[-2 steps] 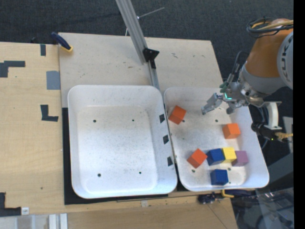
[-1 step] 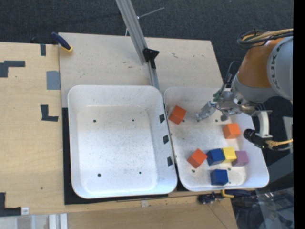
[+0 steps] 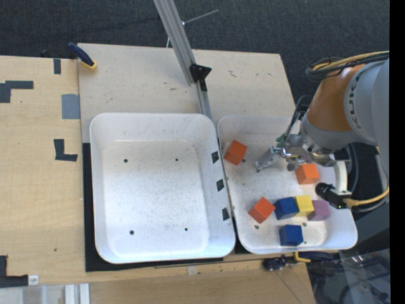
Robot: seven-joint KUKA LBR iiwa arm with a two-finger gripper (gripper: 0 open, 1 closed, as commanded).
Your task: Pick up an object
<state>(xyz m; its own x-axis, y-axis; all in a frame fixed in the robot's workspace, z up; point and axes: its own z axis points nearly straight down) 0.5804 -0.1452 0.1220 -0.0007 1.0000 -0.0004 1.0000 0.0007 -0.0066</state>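
End effector (image 3: 269,160) over right bin (image 3: 253,132) of blocks (image 3: 288,208).

Blocks (image 3: 286,207) in right bin (image 3: 253,126)

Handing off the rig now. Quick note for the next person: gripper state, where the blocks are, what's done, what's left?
Gripper: low over the right bin, nothing visible between its fingers; open or shut is unclear from this angle.
Blocks, all in the right bin: orange block near the divider, left of the gripper; second orange block just right of it, under the wrist; third orange block, blue block, yellow block and purple block in a row toward the front; second blue block at the front edge.
Done: no pick.
Left: grasp one block and lift.
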